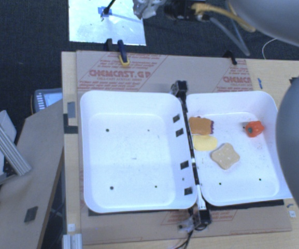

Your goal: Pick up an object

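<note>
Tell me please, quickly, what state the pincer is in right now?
Pincer: raised above the far edge of the bench, away from both bins, nothing seen in it; open or closed cannot be told.

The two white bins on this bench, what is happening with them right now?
A grey robot arm is set to pick up an object, but nothing is lifted yet. Its metal gripper hangs high, beyond the far edge of the bench. The right white bin holds four small things: an orange-brown block, a flat yellow disc, a tan toast-shaped piece and a small red-orange piece. All four lie untouched.
</note>
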